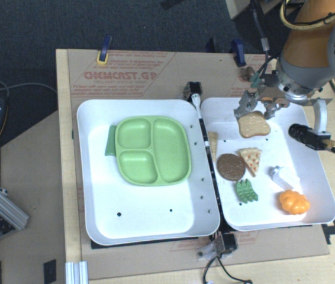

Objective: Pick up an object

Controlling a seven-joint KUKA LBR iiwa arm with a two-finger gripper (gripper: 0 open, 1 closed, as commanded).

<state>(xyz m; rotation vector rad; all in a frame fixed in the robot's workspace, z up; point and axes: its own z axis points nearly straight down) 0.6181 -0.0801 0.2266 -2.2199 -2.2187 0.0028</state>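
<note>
Green divided plate (153, 149) in left bin (90, 176); perhaps a cloth beneath.

Red print on the brown board (155, 70) covering the surface reads "CHEMCAST GP", at about 12 o'clock from the left bin (96, 176). Smaller red lines around it are too fine to read.

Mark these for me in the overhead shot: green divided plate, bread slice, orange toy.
green divided plate (153, 151), camera view, on the ridge where its three compartments meet
bread slice (254, 125), camera view, middle of its tan face
orange toy (293, 202), camera view, centre of its top
</note>
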